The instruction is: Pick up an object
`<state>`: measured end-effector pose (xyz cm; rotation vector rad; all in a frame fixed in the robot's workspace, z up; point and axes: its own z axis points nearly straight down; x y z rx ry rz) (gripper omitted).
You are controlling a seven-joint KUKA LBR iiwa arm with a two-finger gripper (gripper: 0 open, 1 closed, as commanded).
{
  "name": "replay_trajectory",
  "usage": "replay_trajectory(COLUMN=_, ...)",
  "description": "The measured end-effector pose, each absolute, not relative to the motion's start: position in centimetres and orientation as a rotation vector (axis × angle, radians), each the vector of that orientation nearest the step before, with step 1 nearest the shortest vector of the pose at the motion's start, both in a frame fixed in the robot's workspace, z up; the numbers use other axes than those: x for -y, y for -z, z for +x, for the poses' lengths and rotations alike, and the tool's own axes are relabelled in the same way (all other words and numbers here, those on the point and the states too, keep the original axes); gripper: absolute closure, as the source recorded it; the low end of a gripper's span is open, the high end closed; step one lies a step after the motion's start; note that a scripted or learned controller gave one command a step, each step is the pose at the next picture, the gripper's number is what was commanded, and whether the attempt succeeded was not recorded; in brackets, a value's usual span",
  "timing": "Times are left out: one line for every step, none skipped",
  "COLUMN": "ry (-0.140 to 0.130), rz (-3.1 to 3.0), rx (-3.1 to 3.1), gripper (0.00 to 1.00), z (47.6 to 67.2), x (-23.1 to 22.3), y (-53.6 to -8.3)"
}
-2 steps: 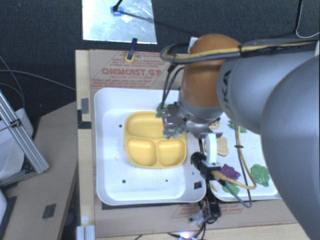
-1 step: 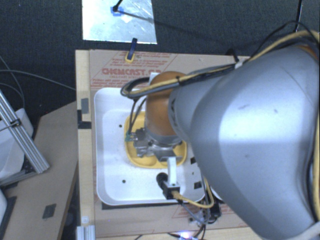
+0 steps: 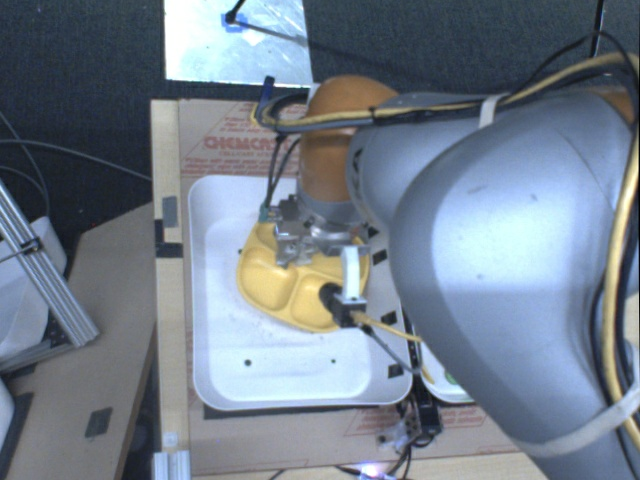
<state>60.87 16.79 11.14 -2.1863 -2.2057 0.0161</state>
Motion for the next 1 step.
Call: replay_trajectory(ry=-0.024, rz=-2.174, rx=2.204, gripper=1.0, z=62.56, x=-16.87, y=-10.13)
